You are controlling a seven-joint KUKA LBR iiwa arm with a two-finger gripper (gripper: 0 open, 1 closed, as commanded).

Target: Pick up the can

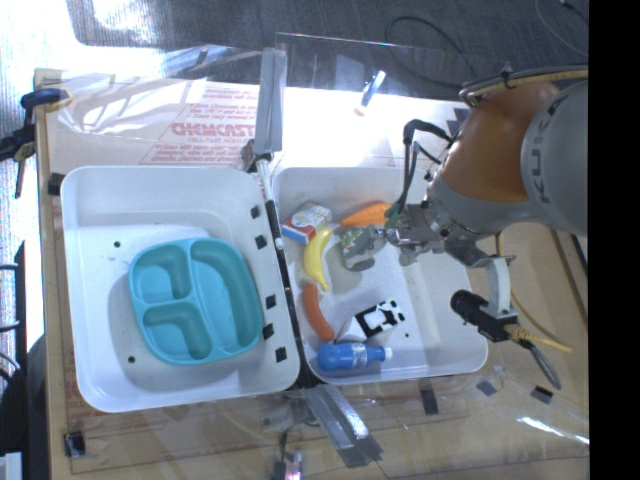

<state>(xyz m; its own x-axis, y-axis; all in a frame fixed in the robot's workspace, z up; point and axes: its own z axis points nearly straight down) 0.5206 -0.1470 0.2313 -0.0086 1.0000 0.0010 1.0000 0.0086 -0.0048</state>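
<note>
1. Can (358, 249): small grey metal one in the right bin (440, 348), upper-middle of it, just below the orange carrot (364, 214) and just right of the banana (318, 258). Looks tipped or lying, open end roughly toward the camera; long axis hard to call at this res.
2. Gripper (392, 236): comes in from the right under the grey wrist w/ orange band, tip right at the can's right side. Touching or just beside, can't settle which.
3. Gripper state: can't tell. The tip area is dark clutter up against the can, so no call on wide, narrow or holding.
4. Key relation: can lies just left of the gripper, at abt the same height in the view. Only one arm, so no choice there; approach is from the can's right.
5. Judgement: grasp prob. in hand or abt to be. No sign the can is lifted; it looks to sit on the bin floor.
6. Risk: carrot and banana crowd the can, so a closing gripper could nudge either or pinch the wrong thing.
7. Other stuff: red sausage (317, 314), blue bottle (352, 357), black/white item (380, 318), small box (305, 222), all in the right bin; teal tray (195, 300) in the left bin (85, 218).
</note>
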